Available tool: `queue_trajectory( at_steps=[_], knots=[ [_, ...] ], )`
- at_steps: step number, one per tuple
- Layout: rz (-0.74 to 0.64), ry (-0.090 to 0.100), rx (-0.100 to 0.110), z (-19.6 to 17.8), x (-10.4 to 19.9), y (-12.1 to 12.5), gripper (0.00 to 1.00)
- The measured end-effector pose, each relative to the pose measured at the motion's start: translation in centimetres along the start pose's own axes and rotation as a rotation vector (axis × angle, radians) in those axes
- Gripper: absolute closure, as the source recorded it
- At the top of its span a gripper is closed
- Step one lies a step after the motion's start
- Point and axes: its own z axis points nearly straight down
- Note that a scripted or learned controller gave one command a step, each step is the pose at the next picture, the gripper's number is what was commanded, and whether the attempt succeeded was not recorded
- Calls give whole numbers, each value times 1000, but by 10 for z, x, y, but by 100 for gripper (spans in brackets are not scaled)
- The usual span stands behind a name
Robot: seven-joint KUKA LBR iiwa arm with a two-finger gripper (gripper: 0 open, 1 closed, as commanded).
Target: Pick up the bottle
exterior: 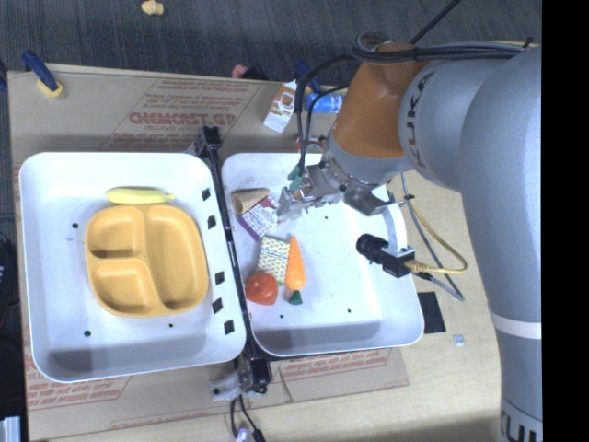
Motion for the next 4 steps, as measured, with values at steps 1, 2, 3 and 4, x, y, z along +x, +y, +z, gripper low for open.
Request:
queue_trajectory(
  at_steps=[1,2,3,4],
  knots=[
    [27,1,1,26,-15,-107,100],
    [-365,-2,-3,0,27,-105,100],
    [-600,0,0,0,79,-96,100],
    [-733,-3,-3,-35,152,-82,100]
  ],
)
